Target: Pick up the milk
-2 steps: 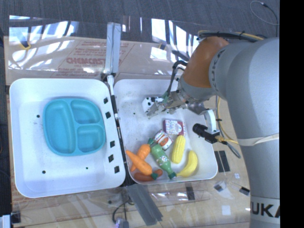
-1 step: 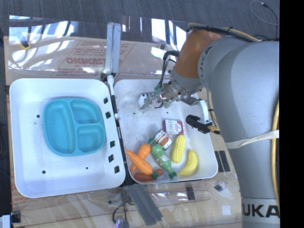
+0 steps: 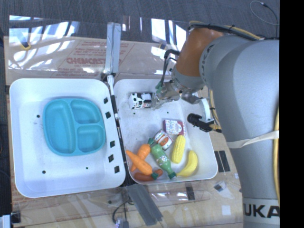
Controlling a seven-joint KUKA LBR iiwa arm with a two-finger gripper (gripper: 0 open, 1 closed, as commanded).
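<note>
The milk [image 3: 139,100] is a small carton with black cow patches. It lies on its side at the back left of the right bin [image 3: 207,163]. My gripper [image 3: 160,98] is low in the bin, right against the carton's right end. The grey wrist and the orange band rise behind it to the right and hide the bin's back right corner.
Toward the front of the right bin lie a red carton [image 3: 173,126], a small can [image 3: 163,140], a corn cob [image 3: 178,148], a banana [image 3: 190,164], a green bottle [image 3: 162,160] and a carrot [image 3: 140,159]. The left bin [image 3: 23,175] holds a blue divided plate [image 3: 74,126].
</note>
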